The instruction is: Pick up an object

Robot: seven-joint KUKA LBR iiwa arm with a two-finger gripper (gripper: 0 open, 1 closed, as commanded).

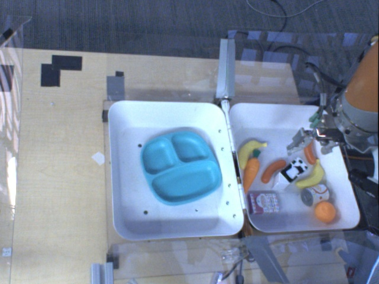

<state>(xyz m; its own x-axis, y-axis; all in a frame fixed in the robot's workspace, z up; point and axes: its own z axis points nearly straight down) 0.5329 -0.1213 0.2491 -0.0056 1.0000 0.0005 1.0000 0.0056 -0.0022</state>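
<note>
1. Camera view: the two-finger metal hand [309, 136] hangs over the upper right of the right-hand shallow white bin [249, 215]; its fingers look spread apart with nothing between them.
2. The small black-and-white patterned block [295, 170] lies just below-left of the hand, between the orange sausage-shaped toy [273, 169] and the yellow plastic banana [314, 177].
3. Reaching the block likely needs a short move down-left.
4. The blue divided plastic plate [180, 165] sits in the left white bin [127, 158] on the desk [53, 158], well apart.

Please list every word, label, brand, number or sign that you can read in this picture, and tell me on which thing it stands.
No text can be read here.
Maroon box in the right bin: pale print, too blurred to read.
Black-and-white object: a pattern, no legible letters.
Grey can: markings too small to read.
</note>
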